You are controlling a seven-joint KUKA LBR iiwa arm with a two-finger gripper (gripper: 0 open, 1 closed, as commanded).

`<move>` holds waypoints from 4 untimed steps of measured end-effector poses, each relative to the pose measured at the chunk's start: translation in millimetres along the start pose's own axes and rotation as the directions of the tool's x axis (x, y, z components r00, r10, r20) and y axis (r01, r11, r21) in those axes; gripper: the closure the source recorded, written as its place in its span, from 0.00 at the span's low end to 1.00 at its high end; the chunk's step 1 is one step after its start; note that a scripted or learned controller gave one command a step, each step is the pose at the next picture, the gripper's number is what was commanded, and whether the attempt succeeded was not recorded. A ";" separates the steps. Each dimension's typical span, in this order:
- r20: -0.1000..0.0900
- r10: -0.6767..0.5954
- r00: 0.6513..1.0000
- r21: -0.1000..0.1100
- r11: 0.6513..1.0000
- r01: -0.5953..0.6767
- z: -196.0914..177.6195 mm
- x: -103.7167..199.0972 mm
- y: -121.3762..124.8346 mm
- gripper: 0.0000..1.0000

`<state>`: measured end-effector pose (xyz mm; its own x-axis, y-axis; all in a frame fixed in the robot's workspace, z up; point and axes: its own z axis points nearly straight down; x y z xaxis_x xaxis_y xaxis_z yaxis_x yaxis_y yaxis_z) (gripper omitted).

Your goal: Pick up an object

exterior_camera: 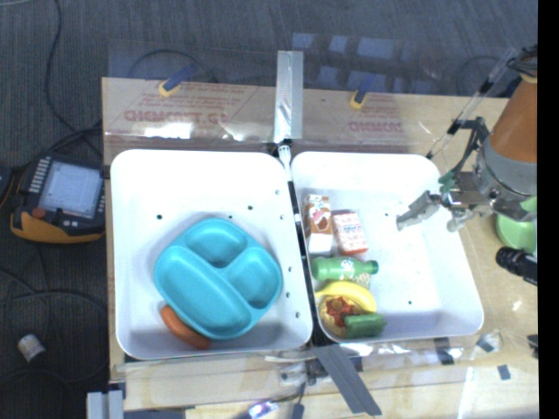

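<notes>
The grey two-finger pincer point(428, 209) hangs over the right white bin point(437, 317), fingers spread, pinching nothing. Along that bin's left wall lie two small printed cartons point(334, 225), lettering too blurred to read, a green bottle point(343, 269), and a yellow banana point(346, 302). The left white bin point(140, 182) holds a blue divided plastic tray point(218, 276) over an orange piece point(179, 326).

Far left of the gripper point(421, 209), an orange object point(179, 326) lies mostly hidden under the blue divided plate point(218, 276), its kind unclear.
</notes>
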<state>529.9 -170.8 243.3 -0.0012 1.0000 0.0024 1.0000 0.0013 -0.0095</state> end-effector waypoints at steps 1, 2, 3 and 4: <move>0.001 -0.051 0.999 0.000 0.999 0.051 57.5 48.3 40.2 0.00; 0.008 0.011 1.000 -0.017 1.000 -0.011 154.8 50.6 67.7 0.00; 0.007 0.011 1.000 -0.018 1.000 -0.010 154.7 50.8 68.0 0.00; 0.004 0.011 1.000 -0.013 1.000 -0.010 148.8 51.5 68.1 1.00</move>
<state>596.5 -118.9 93.9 0.0092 1.0000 -0.0016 1.0000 -0.0092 0.0036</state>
